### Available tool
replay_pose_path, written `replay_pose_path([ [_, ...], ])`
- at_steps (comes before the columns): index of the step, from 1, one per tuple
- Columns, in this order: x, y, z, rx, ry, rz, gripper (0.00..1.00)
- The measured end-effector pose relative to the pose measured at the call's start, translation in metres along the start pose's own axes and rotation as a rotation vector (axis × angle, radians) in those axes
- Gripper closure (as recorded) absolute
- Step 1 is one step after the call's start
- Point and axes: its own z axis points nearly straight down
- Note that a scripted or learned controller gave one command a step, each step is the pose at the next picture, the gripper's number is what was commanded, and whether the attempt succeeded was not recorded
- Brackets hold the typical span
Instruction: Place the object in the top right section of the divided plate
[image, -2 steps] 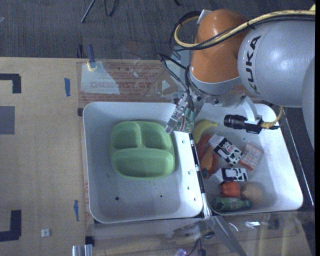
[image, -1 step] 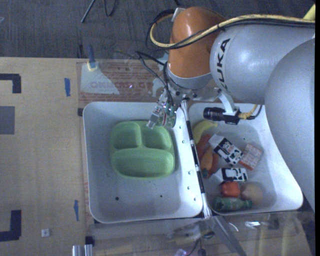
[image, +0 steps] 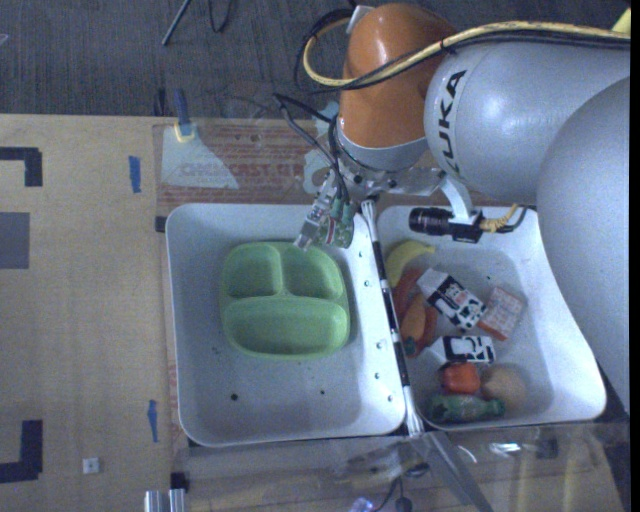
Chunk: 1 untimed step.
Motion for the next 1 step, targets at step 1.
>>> replay_pose_path([
  [1, -0.0017, 0.001, -0.0117, -0.006, -0.006, 0.001, 1.0],
])
